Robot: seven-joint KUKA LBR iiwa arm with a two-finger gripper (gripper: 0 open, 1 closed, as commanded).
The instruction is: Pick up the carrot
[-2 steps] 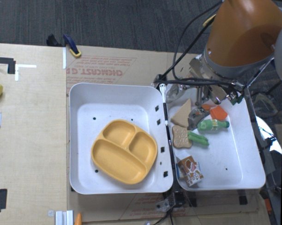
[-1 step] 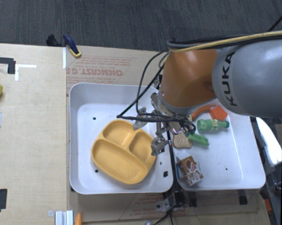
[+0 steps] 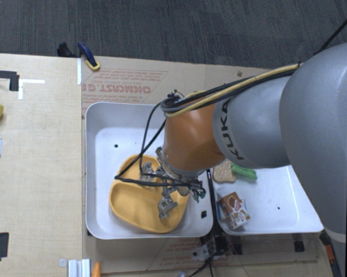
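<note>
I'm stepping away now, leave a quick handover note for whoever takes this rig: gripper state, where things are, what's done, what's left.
Gripper: down in the left bin, over the yellow dish. No object is visible between its fingers.
Carrot: I cannot pick it out in this view; the arm covers much of the bins' middle.
Right bin: a small printed carton, a tan biscuit-like item and a green item partly under the arm.
Done: nothing confirmed picked.
Left: locate the carrot, grasp it, lift it.
</note>
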